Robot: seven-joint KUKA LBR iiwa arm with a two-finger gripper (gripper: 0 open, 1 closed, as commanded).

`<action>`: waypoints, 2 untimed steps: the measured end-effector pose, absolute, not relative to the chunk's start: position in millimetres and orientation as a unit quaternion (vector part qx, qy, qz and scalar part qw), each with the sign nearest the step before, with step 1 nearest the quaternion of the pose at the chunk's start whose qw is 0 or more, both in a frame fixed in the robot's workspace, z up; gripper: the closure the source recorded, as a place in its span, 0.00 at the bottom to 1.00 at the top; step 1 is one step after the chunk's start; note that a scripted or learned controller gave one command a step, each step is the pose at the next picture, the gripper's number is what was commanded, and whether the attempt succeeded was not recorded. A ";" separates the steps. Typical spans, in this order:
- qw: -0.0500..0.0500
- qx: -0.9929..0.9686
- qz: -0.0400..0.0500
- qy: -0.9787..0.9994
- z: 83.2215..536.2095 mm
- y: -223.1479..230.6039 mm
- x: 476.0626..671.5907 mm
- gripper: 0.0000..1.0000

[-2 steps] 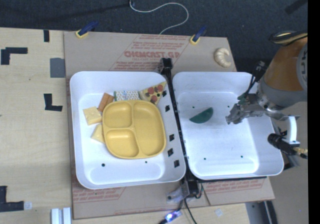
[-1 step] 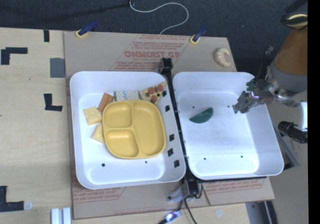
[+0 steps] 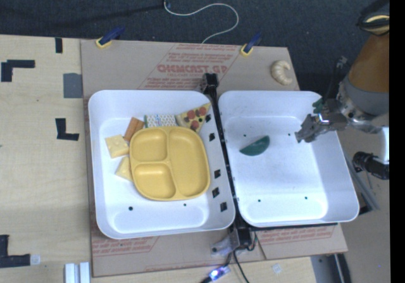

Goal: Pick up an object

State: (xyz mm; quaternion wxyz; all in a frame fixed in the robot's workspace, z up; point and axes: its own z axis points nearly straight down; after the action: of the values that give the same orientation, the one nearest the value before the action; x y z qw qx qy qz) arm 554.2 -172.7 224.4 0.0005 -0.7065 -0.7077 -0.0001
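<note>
Claw: over right bin's right edge, finger spread unclear.
Green object: lying in right bin, apart from claw.

We see a light wooden bench carrying a brown cardboard sheet; on the sheet sit two shallow white plastic bins side by side.

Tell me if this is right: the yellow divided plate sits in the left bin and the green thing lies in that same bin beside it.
Not quite. The yellow divided plate is in the left bin, but the camera view shows the green thing lying in the right bin.
</note>
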 end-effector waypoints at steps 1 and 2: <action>0.000 -0.705 -0.001 -0.709 234.2 -135.9 592.7 1.00; 0.000 -0.705 -0.001 -0.709 230.7 -94.0 640.0 1.00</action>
State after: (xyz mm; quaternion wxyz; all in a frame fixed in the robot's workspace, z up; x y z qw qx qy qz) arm 640.0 -94.0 230.7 -0.0003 -0.7047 -0.7095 -0.0009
